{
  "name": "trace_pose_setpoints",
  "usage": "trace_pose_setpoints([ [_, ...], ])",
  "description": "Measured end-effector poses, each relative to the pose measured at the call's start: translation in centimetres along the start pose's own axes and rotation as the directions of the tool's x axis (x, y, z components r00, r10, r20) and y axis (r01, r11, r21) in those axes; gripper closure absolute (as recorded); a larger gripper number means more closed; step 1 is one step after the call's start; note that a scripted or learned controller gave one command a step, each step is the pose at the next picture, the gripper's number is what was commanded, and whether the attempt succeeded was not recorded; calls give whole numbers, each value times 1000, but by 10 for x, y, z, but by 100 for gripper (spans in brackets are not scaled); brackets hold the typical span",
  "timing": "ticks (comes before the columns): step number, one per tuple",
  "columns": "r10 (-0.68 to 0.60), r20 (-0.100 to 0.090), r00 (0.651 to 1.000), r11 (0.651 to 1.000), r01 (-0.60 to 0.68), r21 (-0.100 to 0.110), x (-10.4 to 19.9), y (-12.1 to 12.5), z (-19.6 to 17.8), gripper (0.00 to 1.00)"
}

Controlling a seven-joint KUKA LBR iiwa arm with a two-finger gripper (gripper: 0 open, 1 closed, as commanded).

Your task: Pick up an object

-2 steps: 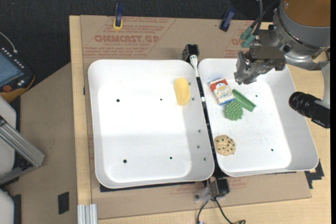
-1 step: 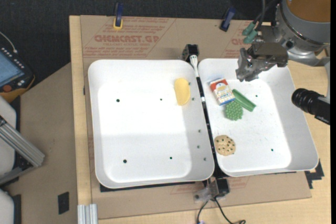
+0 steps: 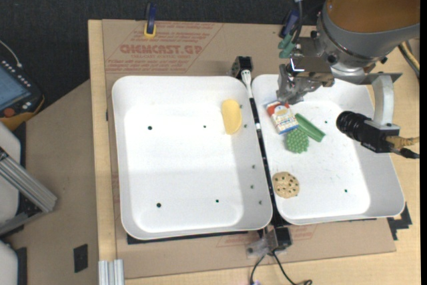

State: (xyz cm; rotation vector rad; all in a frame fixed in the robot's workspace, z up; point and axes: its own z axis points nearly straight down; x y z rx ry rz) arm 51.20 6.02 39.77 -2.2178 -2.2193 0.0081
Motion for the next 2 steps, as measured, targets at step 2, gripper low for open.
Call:
trace_pose_setpoints([
  [2,6,0,1000,1000,-6,2,-37,-35,42,100],
])
